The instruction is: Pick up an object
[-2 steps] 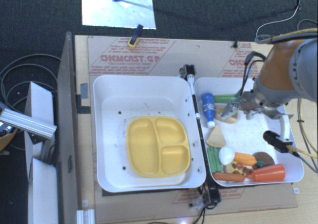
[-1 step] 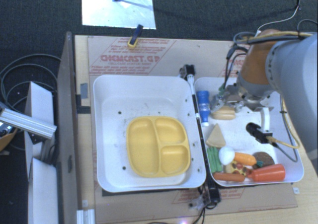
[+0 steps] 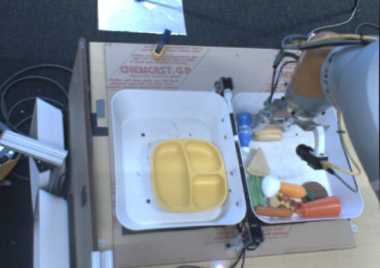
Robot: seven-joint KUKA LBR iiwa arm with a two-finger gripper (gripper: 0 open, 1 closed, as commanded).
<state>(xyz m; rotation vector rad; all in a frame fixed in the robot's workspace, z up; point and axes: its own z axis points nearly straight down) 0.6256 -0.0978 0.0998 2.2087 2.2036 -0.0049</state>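
- My gripper (image 3: 268, 119) hovers just above the bread roll (image 3: 268, 135); I cannot tell my grip state.
- Risk: the blue bottle (image 3: 244, 128) sits close by, so I may nudge it.

The grey arm with its orange band reaches in from the right, its hand (image 3: 268, 119) lowered at the wrist.

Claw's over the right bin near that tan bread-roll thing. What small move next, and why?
Probably a short, straight descent onto the tan roll. The claw sits just above the roll's upper edge at the back of the right bin, and the roll lies apart from the crowded toys at the front. The blue bottle beside it is close, so keep clear of it.
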